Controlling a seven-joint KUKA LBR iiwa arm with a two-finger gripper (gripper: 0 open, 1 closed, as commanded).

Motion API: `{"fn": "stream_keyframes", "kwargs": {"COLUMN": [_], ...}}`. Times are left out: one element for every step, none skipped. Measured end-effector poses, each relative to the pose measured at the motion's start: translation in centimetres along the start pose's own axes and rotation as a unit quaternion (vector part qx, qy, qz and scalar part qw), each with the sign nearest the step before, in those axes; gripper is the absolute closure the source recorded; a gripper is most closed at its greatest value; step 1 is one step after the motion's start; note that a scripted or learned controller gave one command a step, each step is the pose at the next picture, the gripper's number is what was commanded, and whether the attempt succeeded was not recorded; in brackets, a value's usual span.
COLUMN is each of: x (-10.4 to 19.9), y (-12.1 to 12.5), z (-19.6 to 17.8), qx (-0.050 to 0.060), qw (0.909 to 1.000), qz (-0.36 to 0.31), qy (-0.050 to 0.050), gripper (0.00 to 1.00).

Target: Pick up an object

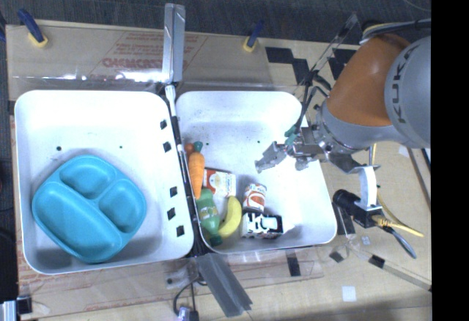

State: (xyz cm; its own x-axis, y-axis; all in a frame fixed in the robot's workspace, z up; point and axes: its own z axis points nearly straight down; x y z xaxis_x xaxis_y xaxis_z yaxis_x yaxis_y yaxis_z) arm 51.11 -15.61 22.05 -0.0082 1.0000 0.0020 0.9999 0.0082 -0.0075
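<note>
The toy carrot lying against the right bin's left wall looks light, stiff and slick, best pinched across its middle, while the gripper hovers mid-bin, fingers apart and holding nothing

Even overhead light, soft shadows; white bins glary, slightly soft focus.

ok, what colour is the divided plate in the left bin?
Light blue divided plastic plate; clearest in the camera view.
</note>
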Motion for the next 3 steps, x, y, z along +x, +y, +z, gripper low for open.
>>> {"fn": "stream_keyframes", "kwargs": {"x": [2.53,2.61,2.61], "y": [1.81,1.84,1.84], "z": [12.32,11.56,11.56], "qx": [-0.003,-0.002,-0.002], "qw": [0.996,0.9957,0.9957], "qz": [-0.09,-0.093,-0.093], "qy": [-0.001,0.001,0.001], "gripper": [0.0,1.0,0.0]}}
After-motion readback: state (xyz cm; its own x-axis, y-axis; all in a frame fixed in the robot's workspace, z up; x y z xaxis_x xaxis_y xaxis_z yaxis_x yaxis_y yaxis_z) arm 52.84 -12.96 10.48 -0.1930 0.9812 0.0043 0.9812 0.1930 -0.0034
